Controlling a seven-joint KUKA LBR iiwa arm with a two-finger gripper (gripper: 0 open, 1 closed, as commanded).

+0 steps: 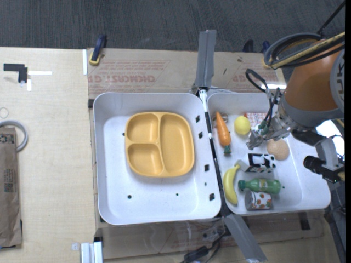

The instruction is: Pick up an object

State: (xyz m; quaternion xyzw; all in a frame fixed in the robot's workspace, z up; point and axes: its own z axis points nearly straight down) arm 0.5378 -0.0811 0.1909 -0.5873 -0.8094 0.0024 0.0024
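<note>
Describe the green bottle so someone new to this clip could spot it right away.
Look in the right white bin, near its front edge. The green bottle lies on its side there, between the banana and a small can. It is the only green item in the bin and has a pale label.

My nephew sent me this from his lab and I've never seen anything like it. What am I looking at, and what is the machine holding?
One camera looks down from above at a bench. The grey and orange shape on the right is a robot arm; its gripper hangs over the right bin. I see nothing held in it. That bin holds a carrot, lemon, egg, banana, green bottle, a small can and a small black and white carton. The left bin holds a yellow divided plate.
</note>
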